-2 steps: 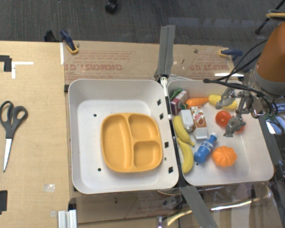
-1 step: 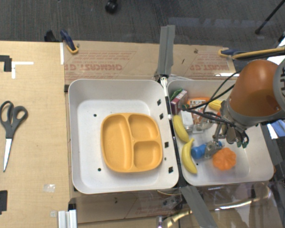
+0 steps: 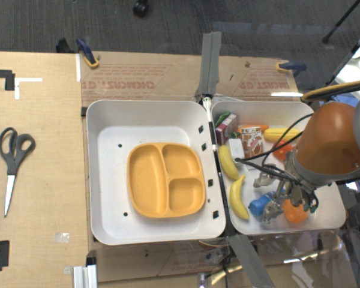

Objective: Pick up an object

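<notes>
**Orange band low over the right bin, nothing lifted yet**

Orange fruit lies at the lower right of the frame in the right bin, just beside a small blue object. The gripper hangs directly over this pair, but cables and wrist hardware hide its tips, so whether it is spread or clamped cannot be told. Nothing is seen raised clear of the bin floor, so the pick looks unfinished: a grasp and a lift appear left to do. Left of the gripper lie two bananas. Higher in the frame stand a small can and a dark carton. The left bin carries a yellow divided plate.
</notes>
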You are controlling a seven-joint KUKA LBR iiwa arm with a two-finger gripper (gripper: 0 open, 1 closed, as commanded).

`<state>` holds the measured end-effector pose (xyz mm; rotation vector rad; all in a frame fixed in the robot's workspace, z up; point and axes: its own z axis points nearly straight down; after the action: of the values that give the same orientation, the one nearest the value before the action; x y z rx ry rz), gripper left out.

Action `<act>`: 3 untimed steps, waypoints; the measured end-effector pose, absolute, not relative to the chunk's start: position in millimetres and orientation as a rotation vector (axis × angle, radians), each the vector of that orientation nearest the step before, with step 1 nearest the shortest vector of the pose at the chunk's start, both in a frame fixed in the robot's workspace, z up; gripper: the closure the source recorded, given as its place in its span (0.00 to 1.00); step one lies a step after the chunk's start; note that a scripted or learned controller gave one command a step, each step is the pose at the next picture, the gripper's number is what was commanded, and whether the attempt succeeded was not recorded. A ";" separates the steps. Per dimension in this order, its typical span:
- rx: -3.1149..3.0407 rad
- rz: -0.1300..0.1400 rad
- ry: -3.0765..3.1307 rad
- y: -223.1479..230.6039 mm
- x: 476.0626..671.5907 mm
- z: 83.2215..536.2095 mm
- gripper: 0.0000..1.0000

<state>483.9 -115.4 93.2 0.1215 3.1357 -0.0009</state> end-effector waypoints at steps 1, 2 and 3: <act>0.232 0.000 3.128 -112.8 636.3 116.9 0.00; 0.200 -0.001 3.131 -172.8 598.6 93.3 0.00; 0.324 0.003 3.123 -193.0 561.2 92.7 0.00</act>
<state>561.2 -193.0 92.7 0.3240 3.1226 0.0035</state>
